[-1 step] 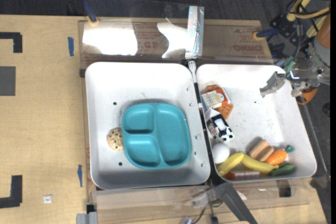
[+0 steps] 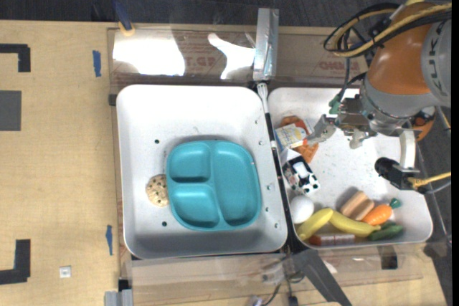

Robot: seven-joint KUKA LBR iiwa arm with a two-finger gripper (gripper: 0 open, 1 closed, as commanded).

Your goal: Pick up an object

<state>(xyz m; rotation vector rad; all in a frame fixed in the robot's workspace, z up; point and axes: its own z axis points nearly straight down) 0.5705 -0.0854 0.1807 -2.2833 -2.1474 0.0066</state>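
I am hovering my gripper (image 2: 337, 127), fingers spread and grasping nothing, over the upper part of the right bin (image 2: 344, 172), approaching the orange packet (image 2: 295, 134) at upper left, which next calls for descending and clenching.

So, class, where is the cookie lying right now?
The cookie lies in the left bin, on the camera view's left half, touching the left edge of the teal divided plate.

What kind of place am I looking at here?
Probably a robotics lab's grasping test bench: a grey and orange arm reaches over two white bins, toy food such as a banana fills one, and blue tape marks dot the board.
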